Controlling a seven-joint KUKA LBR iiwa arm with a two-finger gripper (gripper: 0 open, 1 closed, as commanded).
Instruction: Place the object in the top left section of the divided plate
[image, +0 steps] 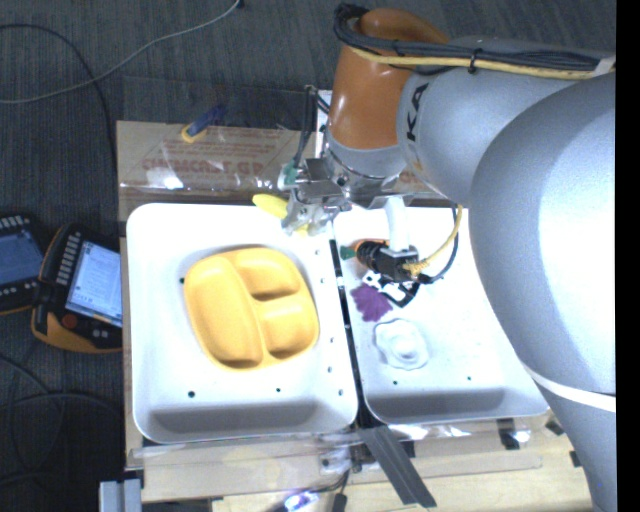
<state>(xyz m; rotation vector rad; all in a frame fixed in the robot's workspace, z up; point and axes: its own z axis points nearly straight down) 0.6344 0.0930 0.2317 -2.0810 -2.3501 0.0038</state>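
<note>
Closest to us looms the grey arm (545, 210), its orange band (365, 100) sitting just above the gripper (308, 216), which hangs over the far rim where the two bins meet. We cannot tell whether the gripper is spread or closed. Just beside it, toward the view's left, a small yellow object (268, 205) lies at the far edge of the left bin (150, 320); we cannot tell if the two touch. Nearer us and left of the gripper, the yellow divided plate (250, 305) lies in that bin, apart from the object, with all its sections bare. Nearer us and right of the gripper, the right bin (480, 390) holds a purple piece (372, 302) and a clear lump (403, 345). Beyond the gripper, a brown sheet (200, 160) carries faint red lettering too pale to read, and a blue clip (203, 122) lies on it. Far left of the gripper, a handheld control unit (80, 285) with a lit screen sits on dark carpet (60, 100) crossed by thin cables. Dark lettering on the arm is cut off and unreadable.
</note>
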